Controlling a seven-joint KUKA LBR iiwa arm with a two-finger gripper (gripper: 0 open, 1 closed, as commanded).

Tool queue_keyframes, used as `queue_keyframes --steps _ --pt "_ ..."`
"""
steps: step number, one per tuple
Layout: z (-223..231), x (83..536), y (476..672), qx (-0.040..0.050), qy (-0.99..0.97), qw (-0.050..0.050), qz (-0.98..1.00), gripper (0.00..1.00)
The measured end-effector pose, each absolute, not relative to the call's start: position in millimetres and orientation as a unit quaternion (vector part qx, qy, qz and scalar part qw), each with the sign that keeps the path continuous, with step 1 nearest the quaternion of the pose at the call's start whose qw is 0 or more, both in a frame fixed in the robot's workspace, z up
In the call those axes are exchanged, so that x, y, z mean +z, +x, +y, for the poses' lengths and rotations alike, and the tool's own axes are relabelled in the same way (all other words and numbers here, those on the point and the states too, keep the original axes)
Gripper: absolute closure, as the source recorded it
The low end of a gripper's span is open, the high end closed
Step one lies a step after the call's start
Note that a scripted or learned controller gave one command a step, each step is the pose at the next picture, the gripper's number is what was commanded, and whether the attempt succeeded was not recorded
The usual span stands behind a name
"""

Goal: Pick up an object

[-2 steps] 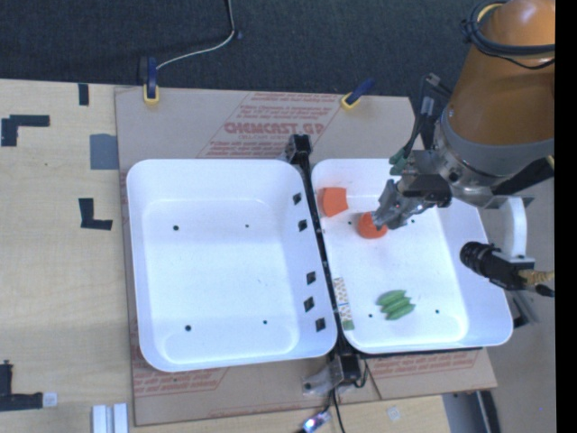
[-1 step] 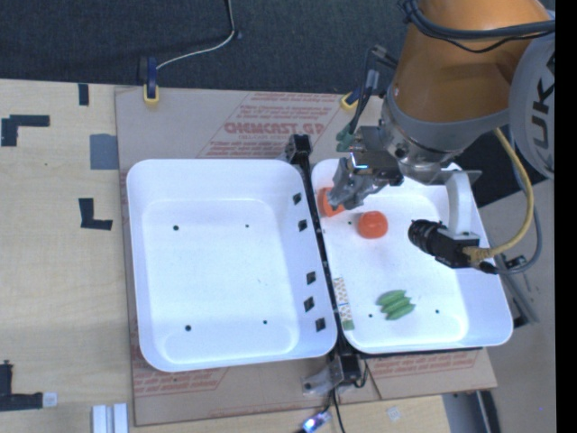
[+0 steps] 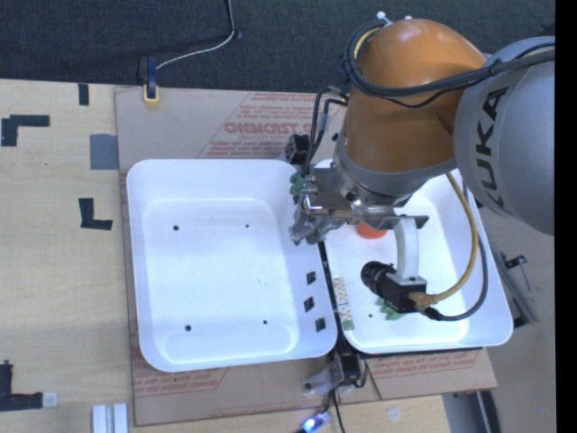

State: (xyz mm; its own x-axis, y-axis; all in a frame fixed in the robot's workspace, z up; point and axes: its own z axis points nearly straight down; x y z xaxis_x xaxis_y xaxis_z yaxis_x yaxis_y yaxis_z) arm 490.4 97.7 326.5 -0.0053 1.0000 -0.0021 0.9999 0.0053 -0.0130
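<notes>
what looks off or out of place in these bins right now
Nothing looks spilled or broken. The left bin sits flat and square beside the right bin. The arm hangs low over the right bin, covering most of it; an orange object and a small green object peek out beneath it, too hidden to judge.

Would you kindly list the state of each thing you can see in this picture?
Left bin: upright on the cardboard.
Right bin: upright, arm above it.
Orange object: lying in right bin, mostly hidden under the arm.
Green object: lying in right bin, partly covered.
</notes>
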Motion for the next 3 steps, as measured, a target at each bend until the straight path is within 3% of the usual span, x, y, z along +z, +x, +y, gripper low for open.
queue_keyframes --steps 1,2,3 --pt "99.9 465.4 491.4 -0.0034 -0.706 -0.003 -0.708 1.00" --pt "13.4 442.0 485.1 0.0042 -0.710 0.001 -0.705 1.00" --pt "1.0 295.5 499.8 0.0089 -0.708 0.007 -0.706 1.00"
